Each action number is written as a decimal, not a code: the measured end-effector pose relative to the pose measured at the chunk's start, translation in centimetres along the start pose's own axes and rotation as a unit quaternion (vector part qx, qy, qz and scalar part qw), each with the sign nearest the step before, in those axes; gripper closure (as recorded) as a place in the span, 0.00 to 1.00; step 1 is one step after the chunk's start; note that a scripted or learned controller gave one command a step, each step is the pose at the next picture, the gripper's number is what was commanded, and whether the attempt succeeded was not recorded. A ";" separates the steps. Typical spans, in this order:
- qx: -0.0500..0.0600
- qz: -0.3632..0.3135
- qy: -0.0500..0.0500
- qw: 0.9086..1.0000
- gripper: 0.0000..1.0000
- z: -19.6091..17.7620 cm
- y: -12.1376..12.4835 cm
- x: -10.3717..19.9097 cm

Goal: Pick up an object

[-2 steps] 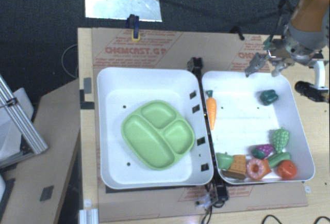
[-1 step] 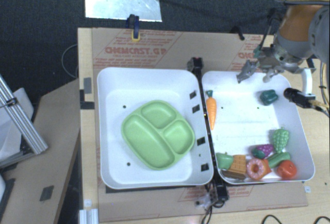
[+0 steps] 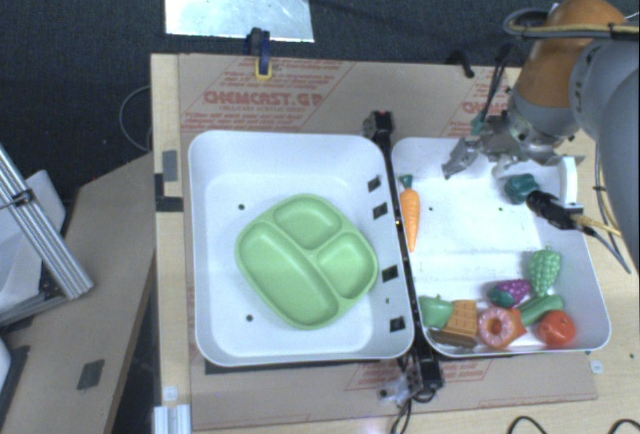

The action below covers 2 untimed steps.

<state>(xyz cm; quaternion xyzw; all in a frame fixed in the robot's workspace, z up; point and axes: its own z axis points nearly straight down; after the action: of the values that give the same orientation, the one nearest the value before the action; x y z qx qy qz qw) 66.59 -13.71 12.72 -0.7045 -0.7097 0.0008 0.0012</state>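
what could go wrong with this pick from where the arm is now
The gripper sits at the far end of the right bin, while most toys are heaped along the near edge; a straight descent here could close on bare floor. The heap is tight: the donut, tomato and waffle touch, so a grab may shove neighbours. The carrot lies against the divider wall, leaving little room for a finger.

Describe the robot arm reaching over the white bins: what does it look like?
The arm is a thick, rounded grey tube with a broad orange band just above the wrist. Thin cables loop around that orange part. At its end is a small metal gripper, grey and shiny, with darker fittings behind it. No lettering or markings can be made out on it.
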 end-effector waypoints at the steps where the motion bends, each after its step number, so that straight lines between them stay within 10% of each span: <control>1: 0.000 0.000 0.000 1.000 0.00 4.5 0.0 0.1; 2: -0.004 -0.001 -0.001 1.000 1.00 3.1 0.2 0.1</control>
<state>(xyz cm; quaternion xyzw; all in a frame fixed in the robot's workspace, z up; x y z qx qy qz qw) 66.80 -13.63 9.66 -0.7040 -0.7102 -0.0017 -0.0021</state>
